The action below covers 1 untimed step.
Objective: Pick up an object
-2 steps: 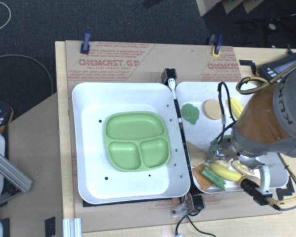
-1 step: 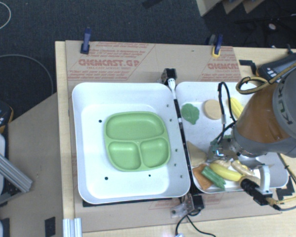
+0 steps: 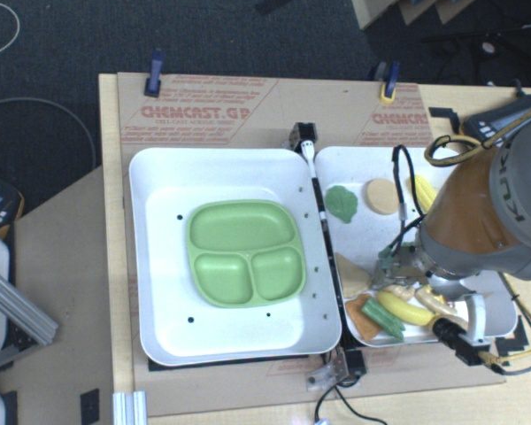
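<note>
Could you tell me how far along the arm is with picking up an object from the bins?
Done: the arm has reached into the right bin, its wrist low over the near-corner pile, by the banana and green piece. In hand: nothing visibly held; the gripper itself is hidden. Left: grasp and lift. The green leaf and tan disc lie apart; the green tray sits in the left bin.

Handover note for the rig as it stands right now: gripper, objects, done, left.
Gripper: low in the right bin, at the pile near its front edge; whether it is open or shut cannot be read from this view, and no grasp is visible.
Objects: banana, green pepper-like piece and an orange piece at the front of the right bin; green leafy item, tan round item and a yellow item at its back. Green divided plate in the left bin.
Done: arm is down at the pile.
Left: grasp one object, lift, confirm.
</note>
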Motion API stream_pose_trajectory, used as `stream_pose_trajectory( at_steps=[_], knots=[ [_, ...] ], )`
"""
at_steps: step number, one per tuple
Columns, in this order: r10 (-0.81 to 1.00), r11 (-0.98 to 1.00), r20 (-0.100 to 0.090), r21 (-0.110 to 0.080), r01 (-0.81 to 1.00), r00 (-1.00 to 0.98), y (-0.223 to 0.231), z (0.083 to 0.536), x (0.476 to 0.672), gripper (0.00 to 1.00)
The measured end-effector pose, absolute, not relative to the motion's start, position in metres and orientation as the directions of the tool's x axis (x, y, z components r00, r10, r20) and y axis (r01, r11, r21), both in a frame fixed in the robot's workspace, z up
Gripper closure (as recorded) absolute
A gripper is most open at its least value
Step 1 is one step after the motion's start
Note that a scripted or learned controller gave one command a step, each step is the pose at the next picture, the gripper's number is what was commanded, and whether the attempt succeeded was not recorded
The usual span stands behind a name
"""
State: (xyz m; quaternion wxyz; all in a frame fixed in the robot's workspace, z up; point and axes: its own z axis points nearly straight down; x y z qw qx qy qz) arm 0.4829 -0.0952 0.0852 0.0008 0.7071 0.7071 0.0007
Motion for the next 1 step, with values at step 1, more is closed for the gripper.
stream_pose_trajectory(
  at_steps=[1],
  knots=[
    [1.000, -0.001, -0.001, 0.003, 1.000, 0.001, -0.0931, 0.0854, 0.4799, 1.00]
  ],
)
